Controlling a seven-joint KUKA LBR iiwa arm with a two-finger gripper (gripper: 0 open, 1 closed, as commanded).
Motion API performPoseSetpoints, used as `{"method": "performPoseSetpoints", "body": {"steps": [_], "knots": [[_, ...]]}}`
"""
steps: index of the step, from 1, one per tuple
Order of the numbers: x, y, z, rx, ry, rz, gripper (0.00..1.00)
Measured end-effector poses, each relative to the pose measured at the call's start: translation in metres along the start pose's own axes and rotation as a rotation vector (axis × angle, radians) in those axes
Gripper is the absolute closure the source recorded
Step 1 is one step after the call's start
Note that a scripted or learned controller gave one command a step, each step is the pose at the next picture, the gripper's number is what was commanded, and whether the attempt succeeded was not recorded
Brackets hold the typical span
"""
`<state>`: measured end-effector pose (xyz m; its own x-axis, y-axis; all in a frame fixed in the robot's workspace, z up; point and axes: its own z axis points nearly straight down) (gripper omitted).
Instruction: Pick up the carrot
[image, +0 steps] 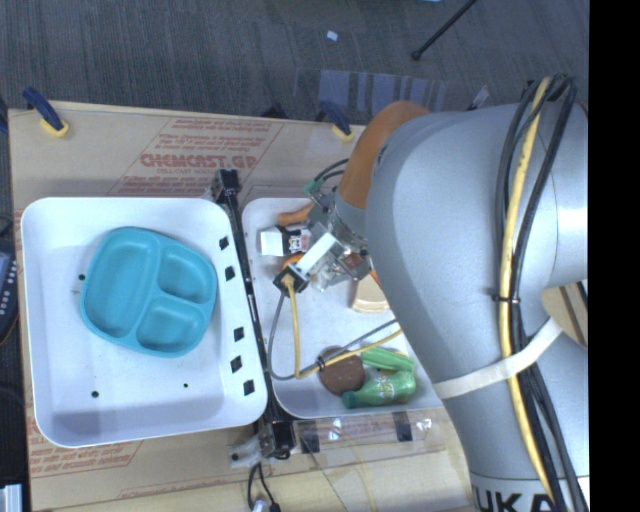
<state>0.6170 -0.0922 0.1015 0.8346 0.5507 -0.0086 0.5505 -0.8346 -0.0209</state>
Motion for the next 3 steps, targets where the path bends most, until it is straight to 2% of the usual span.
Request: {"method": "performPoseSetpoints", "body": {"steps": [1,2,3], "knots": [[0.000,-0.001,0.000,0.002,-0.002,-0.002,0.00],[0.018,0.016,0.012,0.020,-0.028,0.155,0.00],[0.003,0.039,-0.133,-0.021,0.017,0.200,0.00]]}}
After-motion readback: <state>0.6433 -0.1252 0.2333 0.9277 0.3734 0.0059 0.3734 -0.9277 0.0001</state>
